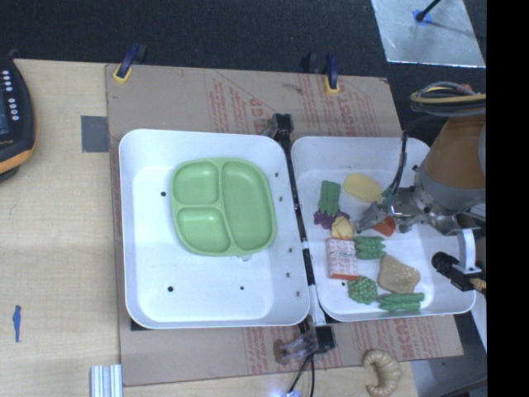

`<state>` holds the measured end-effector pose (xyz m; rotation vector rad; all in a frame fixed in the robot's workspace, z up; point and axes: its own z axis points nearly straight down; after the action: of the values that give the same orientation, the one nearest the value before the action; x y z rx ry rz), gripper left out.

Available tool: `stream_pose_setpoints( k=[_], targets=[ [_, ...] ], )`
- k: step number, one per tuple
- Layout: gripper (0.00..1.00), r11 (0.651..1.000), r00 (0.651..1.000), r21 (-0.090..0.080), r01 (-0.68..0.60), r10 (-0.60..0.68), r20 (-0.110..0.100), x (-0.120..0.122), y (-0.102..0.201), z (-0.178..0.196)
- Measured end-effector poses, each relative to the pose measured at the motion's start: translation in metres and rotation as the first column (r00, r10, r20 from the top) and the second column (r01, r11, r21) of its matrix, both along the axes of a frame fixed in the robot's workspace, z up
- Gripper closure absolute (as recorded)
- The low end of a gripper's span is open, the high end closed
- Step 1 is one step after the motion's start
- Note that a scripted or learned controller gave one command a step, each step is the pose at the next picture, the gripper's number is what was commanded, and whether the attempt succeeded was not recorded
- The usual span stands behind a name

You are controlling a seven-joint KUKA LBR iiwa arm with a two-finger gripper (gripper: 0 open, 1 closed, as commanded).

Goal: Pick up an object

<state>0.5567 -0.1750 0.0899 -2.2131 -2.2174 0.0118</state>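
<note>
The right bin (pixel 314 160) holds several toy foods. Among them are a yellow piece (pixel 362 186), a green vegetable (pixel 331 195), purple grapes (pixel 321 217), a red-and-white packet (pixel 341 259), a pea pod (pixel 369 247), broccoli (pixel 361 289), a tan bread piece (pixel 398 275) and a green bean (pixel 402 303). My gripper (pixel 374 218) reaches in from the right, low over the bin's middle. It sits just below the yellow piece and above the pea pod, with a small orange-red item (pixel 387 227) right beside it. I see nothing lifted.
The left bin (pixel 136 222) bears a green divided plate (pixel 223 206). A tan croissant toy (pixel 382 370) lies on the bench in front of the right bin. Blue-and-yellow clamps (pixel 331 74) hold the cardboard at the back. A pendant (pixel 10 118) lies far left.
</note>
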Motion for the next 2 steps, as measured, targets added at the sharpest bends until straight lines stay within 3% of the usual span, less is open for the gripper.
stream_pose_setpoints(
  k=[1,2],
  targets=[
    [0.0,1.0,1.0,0.0,-0.006,0.006,0.007,0.007,0.019,0.002],
    [0.0,1.0,1.0,-0.002,-0.003,0.003,0.015,0.051,0.01,0.033]
  ],
)
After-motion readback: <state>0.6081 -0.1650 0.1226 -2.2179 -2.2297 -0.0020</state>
